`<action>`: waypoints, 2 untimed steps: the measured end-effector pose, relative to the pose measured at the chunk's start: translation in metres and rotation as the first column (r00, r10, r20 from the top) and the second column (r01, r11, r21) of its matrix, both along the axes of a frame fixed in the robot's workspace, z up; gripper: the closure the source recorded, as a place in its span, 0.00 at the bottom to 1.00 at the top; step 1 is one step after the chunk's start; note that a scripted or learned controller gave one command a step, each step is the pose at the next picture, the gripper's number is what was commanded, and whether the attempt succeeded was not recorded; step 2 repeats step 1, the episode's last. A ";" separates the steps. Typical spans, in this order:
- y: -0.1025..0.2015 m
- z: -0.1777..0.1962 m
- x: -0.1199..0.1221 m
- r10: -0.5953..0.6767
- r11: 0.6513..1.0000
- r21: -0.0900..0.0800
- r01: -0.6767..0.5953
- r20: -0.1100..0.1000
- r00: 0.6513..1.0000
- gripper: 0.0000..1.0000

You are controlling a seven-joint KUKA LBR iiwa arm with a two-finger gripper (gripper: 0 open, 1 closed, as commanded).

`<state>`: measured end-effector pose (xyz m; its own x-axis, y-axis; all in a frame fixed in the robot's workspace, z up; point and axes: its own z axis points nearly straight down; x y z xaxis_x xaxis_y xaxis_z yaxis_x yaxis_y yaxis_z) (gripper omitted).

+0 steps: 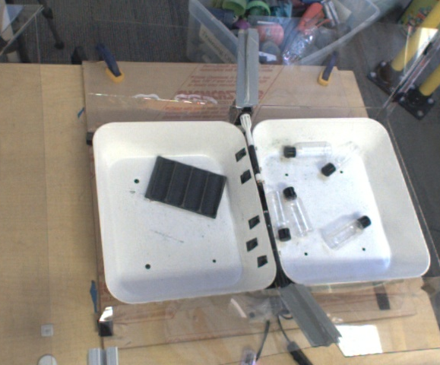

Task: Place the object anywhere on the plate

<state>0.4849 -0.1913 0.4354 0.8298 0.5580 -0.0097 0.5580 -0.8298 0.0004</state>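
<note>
On the wooden bench (pixel 30 204), the left bin (pixel 113 139) holds 1 dark, ridged rectangular plate (pixel 185 187), lying flat and slightly askew toward the bin's rear left. Nothing rests on the plate. Across the divider, the right bin (pixel 402 204) holds what looks like 5 clear vials (pixel 345 230) with black caps, though their glass bodies are hard to make out against the white. All lie scattered, well apart from the plate.
</note>
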 end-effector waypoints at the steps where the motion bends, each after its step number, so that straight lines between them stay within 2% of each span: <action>1: 0.001 0.000 0.000 0.001 1.000 0.000 -0.001 -0.001 1.000 0.00; 2: 0.001 0.000 0.000 0.001 1.000 0.000 -0.001 -0.001 1.000 0.00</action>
